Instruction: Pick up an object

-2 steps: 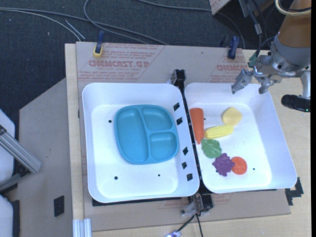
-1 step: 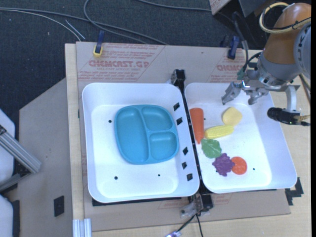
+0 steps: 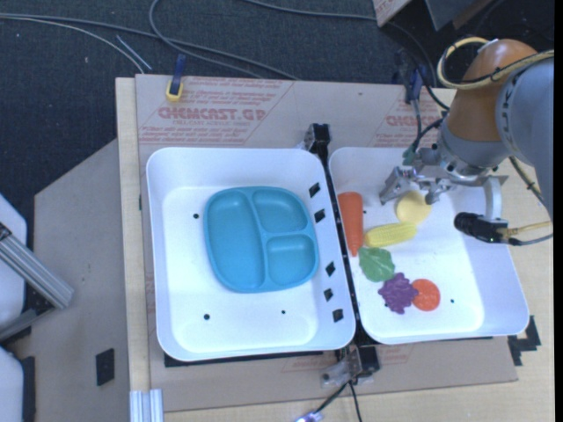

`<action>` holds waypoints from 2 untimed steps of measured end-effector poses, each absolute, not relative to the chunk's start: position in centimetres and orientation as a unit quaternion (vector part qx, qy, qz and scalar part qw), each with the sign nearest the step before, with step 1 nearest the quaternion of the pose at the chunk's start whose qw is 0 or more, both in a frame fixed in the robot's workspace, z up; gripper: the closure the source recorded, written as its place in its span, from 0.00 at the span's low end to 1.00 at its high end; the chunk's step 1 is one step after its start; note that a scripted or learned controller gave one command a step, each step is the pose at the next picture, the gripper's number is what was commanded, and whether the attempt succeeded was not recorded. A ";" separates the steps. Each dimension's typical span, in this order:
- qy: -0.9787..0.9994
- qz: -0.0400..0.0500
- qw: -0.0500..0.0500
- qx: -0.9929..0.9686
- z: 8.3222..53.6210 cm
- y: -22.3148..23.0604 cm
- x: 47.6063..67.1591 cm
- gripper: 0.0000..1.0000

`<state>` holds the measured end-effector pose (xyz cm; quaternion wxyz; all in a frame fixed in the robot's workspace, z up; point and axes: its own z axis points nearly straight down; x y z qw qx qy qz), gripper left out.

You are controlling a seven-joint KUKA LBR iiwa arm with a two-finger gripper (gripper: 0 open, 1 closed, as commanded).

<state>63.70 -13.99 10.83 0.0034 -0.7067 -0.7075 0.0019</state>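
In the right bin (image 3: 493, 310), the gripper (image 3: 406, 187) is positioned low over the far end, with a pale yellow lemon (image 3: 413, 209) seen directly beneath its fingers. Whether the jaws are released or clenched cannot be told, and the lemon cannot be confirmed as held between them. The lemon appears to rest at bin level, so the pick is judged not yet done; a secure grasp and a lift are what remain.

Beside the lemon, a corn cob (image 3: 391, 233) is noted, touching or nearly so. A carrot (image 3: 352, 221) lies along the left wall, with a green leaf (image 3: 376, 263), purple grapes (image 3: 397, 293) and an orange fruit (image 3: 426, 295) grouped nearer the front.

In the left bin (image 3: 167, 262), a blue divided tray (image 3: 261, 237) is recorded. Both bins are set on a board-covered bench (image 3: 220, 112); dark carpet (image 3: 70, 77) and loose cables (image 3: 189, 16) are observed beyond.
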 end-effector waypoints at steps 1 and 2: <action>-0.708 0.000 0.000 -0.707 8.6 -13.9 63.8 0.00; -0.708 -0.003 -0.005 -0.707 10.1 -14.0 64.1 1.00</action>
